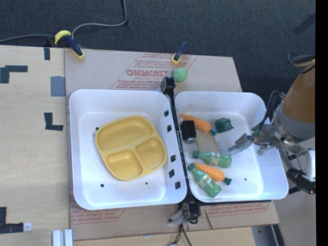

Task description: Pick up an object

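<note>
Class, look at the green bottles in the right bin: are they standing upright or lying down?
Lying down. Both green bottles rest on their sides on the bin floor.

Dark grey carpet floor (pixel 215 19) beyond the bench's far edge. Cardboard sheet (pixel 123 70) covers the wooden bench (pixel 25 152); black cable (pixel 122 4) trails across carpet.

Arm (pixel 300 106) cut off at right edge. Gripper (pixel 241 143) fingertips too blurred to read. Tan block (pixel 206 144) partly under green bottle (pixel 214 160), possibly a sponge. Cable (pixel 122 4) exits the top edge.
</note>
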`<state>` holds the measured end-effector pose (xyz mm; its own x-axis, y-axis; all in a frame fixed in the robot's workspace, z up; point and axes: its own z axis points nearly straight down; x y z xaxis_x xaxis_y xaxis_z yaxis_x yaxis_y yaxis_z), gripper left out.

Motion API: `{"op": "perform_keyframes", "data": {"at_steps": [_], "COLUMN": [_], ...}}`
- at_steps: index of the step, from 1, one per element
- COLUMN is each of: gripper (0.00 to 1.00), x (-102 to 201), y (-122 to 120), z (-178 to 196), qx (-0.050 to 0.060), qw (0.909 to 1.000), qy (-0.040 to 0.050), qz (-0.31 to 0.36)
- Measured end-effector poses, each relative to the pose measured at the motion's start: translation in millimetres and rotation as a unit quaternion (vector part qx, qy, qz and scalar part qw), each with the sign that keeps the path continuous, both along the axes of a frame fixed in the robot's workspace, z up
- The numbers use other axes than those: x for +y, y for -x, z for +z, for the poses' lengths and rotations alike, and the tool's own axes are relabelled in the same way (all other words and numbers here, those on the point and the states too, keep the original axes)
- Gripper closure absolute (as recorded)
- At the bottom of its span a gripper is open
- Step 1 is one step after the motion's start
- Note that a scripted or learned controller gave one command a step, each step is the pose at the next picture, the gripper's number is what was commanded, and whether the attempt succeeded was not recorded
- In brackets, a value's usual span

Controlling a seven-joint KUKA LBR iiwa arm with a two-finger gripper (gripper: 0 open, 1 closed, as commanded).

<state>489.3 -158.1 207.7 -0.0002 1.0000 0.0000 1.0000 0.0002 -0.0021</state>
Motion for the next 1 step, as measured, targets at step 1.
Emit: {"op": "perform_keyframes", "data": {"at_steps": [1], "gripper": [0.0], "x": [39.9], "y": [-74.4], "z": [-48.8], "qx": [0.0], "qw": [1.0], "qy": [-0.0004], "qz": [0.001]}}
